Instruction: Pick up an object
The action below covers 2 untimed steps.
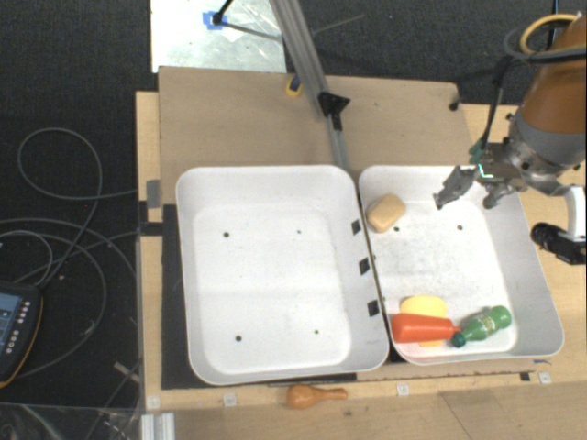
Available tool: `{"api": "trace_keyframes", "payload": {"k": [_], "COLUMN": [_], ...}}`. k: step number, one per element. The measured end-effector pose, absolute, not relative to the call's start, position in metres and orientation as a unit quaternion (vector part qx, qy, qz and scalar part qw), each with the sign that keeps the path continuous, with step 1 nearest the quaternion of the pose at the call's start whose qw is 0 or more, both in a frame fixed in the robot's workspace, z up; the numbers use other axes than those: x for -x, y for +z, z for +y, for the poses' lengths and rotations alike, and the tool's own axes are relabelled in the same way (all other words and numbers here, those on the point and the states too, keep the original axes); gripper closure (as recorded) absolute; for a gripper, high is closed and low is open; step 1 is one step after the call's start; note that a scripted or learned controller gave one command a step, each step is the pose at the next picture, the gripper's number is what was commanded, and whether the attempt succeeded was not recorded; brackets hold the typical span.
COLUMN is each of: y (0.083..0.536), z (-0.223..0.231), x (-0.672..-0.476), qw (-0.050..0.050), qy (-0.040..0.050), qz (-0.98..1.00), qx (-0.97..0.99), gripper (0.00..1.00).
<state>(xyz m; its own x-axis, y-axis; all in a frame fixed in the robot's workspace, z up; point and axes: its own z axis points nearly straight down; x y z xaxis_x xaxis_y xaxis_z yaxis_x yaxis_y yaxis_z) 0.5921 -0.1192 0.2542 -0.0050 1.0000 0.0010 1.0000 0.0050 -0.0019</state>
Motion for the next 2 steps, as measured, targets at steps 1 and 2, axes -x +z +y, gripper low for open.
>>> {"api": "trace_keyframes", "payload": {"k": [1,2], "y": [0.256,0.196], "z": [-0.119,-0.112], "x": [-0.593,-0.591], "qw": [0.000,0.002], "qy": [-0.0006,0.0010], "qz": [-0.708,-0.708], "qx": [0.706,0.706], "gripper": [0.00,0.00]}}
